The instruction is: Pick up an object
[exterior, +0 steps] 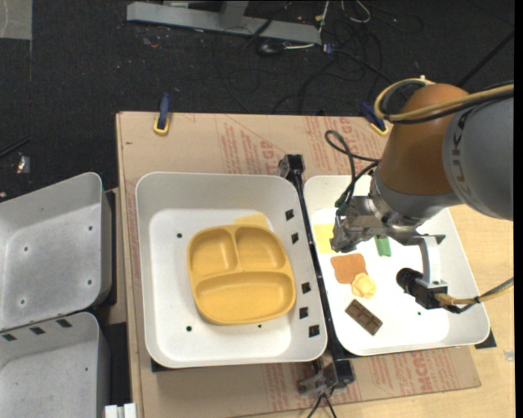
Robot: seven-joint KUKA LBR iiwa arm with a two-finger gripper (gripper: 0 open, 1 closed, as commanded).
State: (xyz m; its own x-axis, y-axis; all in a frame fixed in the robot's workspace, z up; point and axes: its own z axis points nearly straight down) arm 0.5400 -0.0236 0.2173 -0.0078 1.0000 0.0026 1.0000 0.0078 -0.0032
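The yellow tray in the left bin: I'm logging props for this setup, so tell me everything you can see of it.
The yellow tray is a rounded, glossy piece that looks like plastic, divided by raised ridges into three compartments: two smaller ones at the far side and one wide one at the near side. It lies flat and right way up, turned slightly, on the floor of the left bin, about in the middle. A pale yellow flat piece pokes out from under its far edge. The compartments look bare.

A flat brown cardboard-covered bench [212,135] with faint red print stands on a dark speckled carpet floor [65,73]. Black cables [286,41] trail across that floor beside a long grey metal bar [221,20]. Two blue clamps [163,114] grip the bench's far edge.
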